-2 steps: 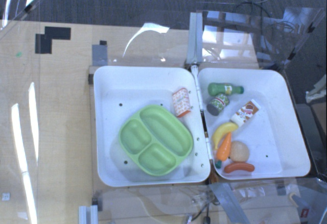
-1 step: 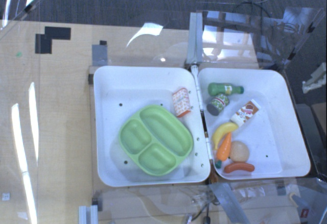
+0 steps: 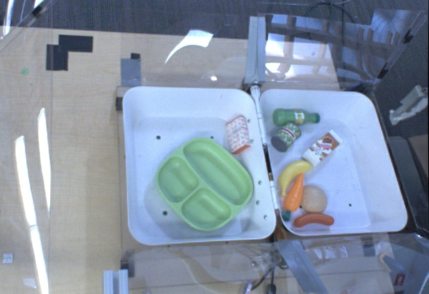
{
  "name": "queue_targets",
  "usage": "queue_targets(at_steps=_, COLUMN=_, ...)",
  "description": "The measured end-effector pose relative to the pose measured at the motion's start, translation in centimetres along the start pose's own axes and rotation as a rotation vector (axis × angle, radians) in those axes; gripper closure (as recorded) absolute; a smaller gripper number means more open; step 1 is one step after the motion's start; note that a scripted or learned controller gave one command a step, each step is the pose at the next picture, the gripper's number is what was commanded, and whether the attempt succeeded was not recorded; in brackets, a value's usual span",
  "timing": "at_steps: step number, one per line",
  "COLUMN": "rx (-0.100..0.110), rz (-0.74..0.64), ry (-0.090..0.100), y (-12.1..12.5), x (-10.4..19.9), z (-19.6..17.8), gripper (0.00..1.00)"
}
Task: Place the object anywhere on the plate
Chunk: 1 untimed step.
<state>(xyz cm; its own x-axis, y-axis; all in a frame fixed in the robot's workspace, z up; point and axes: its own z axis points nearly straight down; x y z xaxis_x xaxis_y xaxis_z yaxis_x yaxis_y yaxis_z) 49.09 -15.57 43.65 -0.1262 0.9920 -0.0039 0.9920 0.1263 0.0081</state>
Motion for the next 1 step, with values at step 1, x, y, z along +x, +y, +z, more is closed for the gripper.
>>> queue_targets(at_steps=1, rx=-0.001, rz=-0.052, ry=-0.001, y=-0.90, x=-4.75, z=0.60, gripper=0.00)
